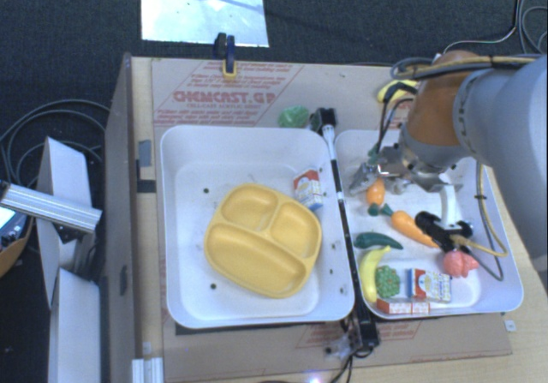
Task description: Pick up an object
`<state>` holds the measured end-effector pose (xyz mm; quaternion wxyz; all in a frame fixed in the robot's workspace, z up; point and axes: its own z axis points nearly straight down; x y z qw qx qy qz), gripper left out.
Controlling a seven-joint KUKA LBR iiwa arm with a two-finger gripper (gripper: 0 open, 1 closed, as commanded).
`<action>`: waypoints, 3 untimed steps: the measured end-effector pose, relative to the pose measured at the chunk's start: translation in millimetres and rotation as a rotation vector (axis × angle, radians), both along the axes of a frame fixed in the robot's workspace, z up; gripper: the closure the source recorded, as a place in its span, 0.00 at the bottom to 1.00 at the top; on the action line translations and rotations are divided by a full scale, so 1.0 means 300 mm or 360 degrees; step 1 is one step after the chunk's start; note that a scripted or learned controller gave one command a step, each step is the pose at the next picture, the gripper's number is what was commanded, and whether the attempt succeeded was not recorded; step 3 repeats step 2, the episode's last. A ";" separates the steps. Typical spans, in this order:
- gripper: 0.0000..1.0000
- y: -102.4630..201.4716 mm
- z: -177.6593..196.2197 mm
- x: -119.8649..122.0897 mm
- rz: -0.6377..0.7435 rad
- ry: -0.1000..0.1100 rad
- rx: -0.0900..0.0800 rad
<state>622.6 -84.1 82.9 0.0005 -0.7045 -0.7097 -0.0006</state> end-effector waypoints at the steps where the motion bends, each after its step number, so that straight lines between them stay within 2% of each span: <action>1: 1.00 -0.007 0.043 0.005 -0.0005 -0.0007 -0.0003; 2: 1.00 0.276 0.358 0.021 0.0008 -0.0015 0.0001; 3: 1.00 0.276 0.358 0.021 0.0008 -0.0015 0.0001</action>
